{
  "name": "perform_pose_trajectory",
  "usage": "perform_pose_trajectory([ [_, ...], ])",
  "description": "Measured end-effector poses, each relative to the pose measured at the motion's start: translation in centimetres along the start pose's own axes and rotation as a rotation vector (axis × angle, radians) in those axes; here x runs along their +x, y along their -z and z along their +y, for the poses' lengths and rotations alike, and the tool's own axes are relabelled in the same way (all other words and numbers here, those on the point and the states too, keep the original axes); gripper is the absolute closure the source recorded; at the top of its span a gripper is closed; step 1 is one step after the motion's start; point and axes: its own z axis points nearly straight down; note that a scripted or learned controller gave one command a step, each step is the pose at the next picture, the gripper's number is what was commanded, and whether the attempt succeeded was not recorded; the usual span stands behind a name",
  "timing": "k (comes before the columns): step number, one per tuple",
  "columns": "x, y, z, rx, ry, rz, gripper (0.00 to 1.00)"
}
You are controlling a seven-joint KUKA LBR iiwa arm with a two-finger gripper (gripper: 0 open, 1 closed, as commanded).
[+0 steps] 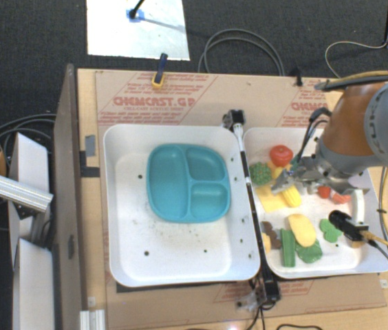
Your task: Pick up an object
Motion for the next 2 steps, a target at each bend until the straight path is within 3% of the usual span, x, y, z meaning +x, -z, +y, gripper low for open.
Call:
perform_pose_trajectory([
  [1,-0.3,1.5,0.3,-0.012,-0.002,-0.004,1.0],
  [2,7.2,8.7,-0.7,-0.017,0.005,-0.001,1.0],
])
